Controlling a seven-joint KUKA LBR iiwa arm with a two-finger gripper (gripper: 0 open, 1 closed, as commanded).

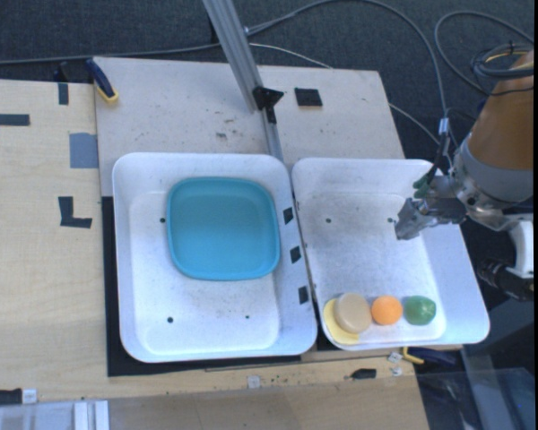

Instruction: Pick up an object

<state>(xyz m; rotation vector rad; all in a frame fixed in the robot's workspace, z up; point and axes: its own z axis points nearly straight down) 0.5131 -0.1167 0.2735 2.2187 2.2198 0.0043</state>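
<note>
Three small objects lie in a row along the front edge of the right bin (pixel 359 240): a tan round piece (pixel 351 312) on a yellow disc, an orange ball (pixel 386 310) and a green ball (pixel 420 310). My gripper (pixel 407 225) hangs over the right part of this bin, well behind the row and apart from it. Nothing shows between its fingers. A teal square plate (pixel 222 227) lies in the left bin (pixel 143 312).
A slanted metal bar (pixel 242 52) runs from the top down to the gap between the bins. Cables loop over the dark floor at the upper right. A blue-and-yellow tool (pixel 102 81) lies at the bench's back left corner.
</note>
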